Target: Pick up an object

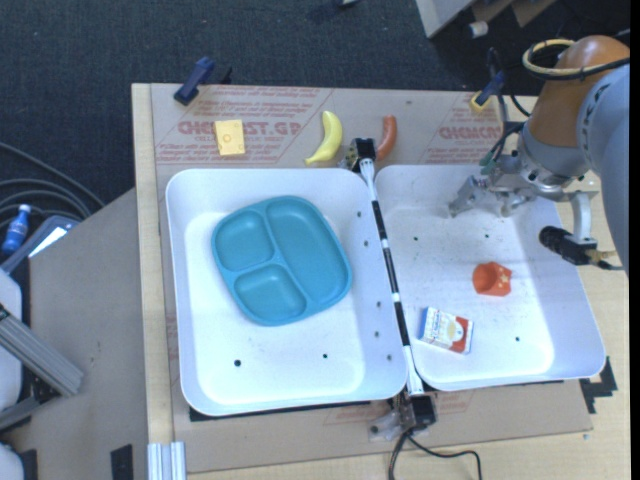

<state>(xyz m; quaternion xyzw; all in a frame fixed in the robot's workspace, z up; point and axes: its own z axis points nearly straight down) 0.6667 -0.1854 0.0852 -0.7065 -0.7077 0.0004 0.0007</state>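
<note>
Gripper (487, 194) hovers low over the right bin's (560, 363) far end; whether it is spread or pinched I cannot tell. Nearest candidates, an orange object (491, 279) and a small carton (444, 329), lie loose mid-bin, apart from it. Blue divided plate (281, 258) occupies the left bin (200, 368).

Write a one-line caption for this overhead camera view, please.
Grey robot arm with orange band hovers over the right white bin holding a small orange object and a little carton; blue divided plate fills the left.
</note>
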